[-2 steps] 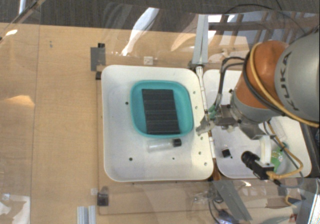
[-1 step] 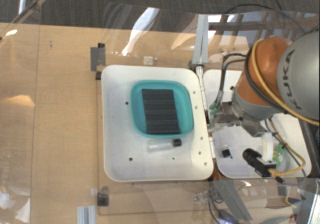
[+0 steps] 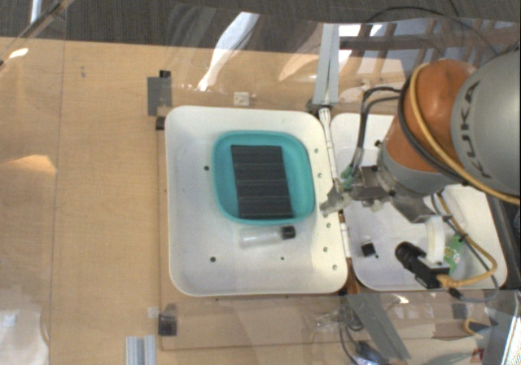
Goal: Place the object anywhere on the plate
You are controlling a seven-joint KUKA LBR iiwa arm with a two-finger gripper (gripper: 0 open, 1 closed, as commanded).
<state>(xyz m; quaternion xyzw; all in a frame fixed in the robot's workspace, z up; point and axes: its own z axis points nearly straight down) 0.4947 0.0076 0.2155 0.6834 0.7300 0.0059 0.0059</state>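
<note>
1. Camera view: teal plate (image 3: 303, 184) in left bin (image 3: 187, 217), dark ridged pad (image 3: 260, 181) on it; clear vial with black cap (image 3: 266, 235) lying just nearer, touching plate's rim.
2. Gripper (image 3: 332, 204) over the divide between bins; finger state impossible to tell.
</note>
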